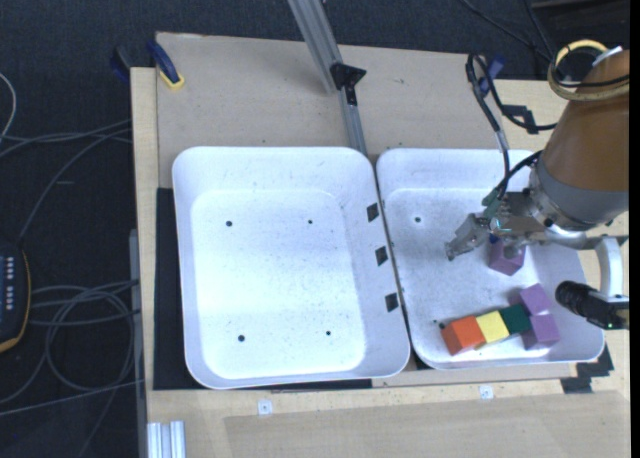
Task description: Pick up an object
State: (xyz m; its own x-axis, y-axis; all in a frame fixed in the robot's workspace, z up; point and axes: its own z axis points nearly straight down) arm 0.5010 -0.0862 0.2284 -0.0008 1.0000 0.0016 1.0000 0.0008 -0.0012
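Note:
My gripper (484,246) hangs low over the right bin (425,276), near its middle, with the arm coming in from the right. It is open, and one grey finger (462,242) is splayed toward the left. A small purple block (507,259) lies on the bin floor just right of the gripper's tip, partly under the wrist; nothing shows between the jaws. Near the bin's front edge lies a bar of orange, yellow and green blocks (487,329). A second purple block (540,314) touches the bar's right end.
The left bin (200,196) sits beside the right one, with black clips (381,255) along the shared rim. A slanted metal pole (318,31) rises behind the bins. Cables run across the back right of the bench.

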